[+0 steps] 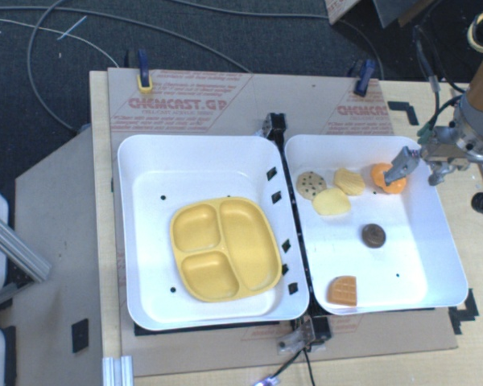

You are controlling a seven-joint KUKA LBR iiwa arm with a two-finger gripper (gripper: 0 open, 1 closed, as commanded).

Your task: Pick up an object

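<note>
In the right bin (435, 248), far corner: one small orange piece (384, 177), rounded, toy-food type. Probably light, stiff and smooth, so apt to slip; best taken across its widest middle. Gripper (421, 168) hangs just beside it, one finger (402, 166) overlapping its right edge; open or closed cannot be told. Nearby: cookie (310, 185), two yellow pieces (332, 203). Left bin (137, 215): yellow divided plate (224, 248).

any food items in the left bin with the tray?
No: the left bin has just the yellow tray; the food pieces, like the cookie, lie in the right bin.
</note>
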